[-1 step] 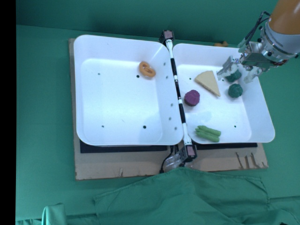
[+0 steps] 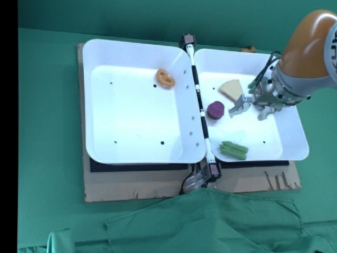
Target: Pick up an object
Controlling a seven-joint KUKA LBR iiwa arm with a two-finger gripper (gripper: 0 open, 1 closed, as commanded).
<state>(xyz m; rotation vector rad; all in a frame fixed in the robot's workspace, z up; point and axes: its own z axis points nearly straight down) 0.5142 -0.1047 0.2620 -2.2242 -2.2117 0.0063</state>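
Camera view: pretzel (image 2: pixel 165 78) alone in left bin (image 2: pixel 105 62).

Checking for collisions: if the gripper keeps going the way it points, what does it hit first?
The gripper points left. The purple piece lies first in that line, though the cheese wedge sits close above it. Height over the bin floor is unclear, so it might pass above.

Bins: two, the left (image 2: pixel 105 62) and the right (image 2: pixel 295 141). Pretzel (image 2: pixel 165 78): one (in the left bin). Cheese wedge (image 2: pixel 231 89): one. Purple disc (image 2: pixel 215 109): one. Green beans (image 2: pixel 234 150): one bunch.
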